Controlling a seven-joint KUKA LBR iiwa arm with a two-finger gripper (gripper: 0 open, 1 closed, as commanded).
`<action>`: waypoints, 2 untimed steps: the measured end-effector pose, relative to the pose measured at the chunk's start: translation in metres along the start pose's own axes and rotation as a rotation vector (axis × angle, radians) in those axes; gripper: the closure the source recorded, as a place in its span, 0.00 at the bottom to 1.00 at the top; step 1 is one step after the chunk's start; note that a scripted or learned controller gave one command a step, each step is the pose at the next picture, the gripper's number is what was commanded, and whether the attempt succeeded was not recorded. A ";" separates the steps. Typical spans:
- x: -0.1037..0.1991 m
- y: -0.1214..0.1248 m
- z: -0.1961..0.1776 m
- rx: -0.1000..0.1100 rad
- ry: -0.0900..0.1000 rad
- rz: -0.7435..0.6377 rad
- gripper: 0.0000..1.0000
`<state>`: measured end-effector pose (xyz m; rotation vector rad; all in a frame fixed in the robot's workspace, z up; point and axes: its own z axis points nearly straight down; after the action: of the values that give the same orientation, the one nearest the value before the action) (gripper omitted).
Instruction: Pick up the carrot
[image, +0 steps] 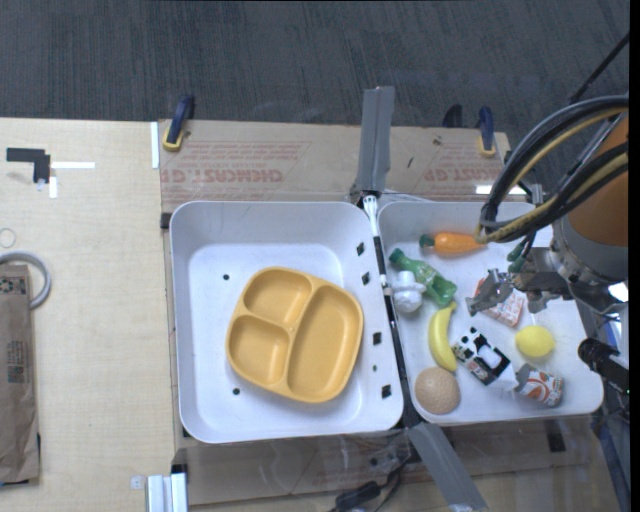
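Two white bins are sitting side by side on the worktop (80, 300). The left bin (200, 240) is holding one yellow plate (295, 333) with three compartments, lying near its middle. The right bin (590, 395) is carrying the clutter: one carrot (458, 242) lying on its side near the far wall, one green bottle (425, 278) beside a white object (407, 295), one banana (441, 338), one brown egg-shaped ball (437, 390), one black-and-white block (481, 357), one lemon (535, 342), one red-and-white packet (505, 305) and one small can (540, 386). The arm is reaching in from the right, and the tool (497, 292) is hovering over the packet, well short of the carrot; whether it is released or clenched cannot be told here.
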<state>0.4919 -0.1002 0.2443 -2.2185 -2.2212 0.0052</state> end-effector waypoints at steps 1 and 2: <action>-0.056 0.051 0.086 -0.001 0.000 0.137 0.00; -0.109 0.083 0.107 -0.001 0.000 0.491 0.00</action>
<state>0.5744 -0.2091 0.1368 -2.6935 -1.6162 0.0041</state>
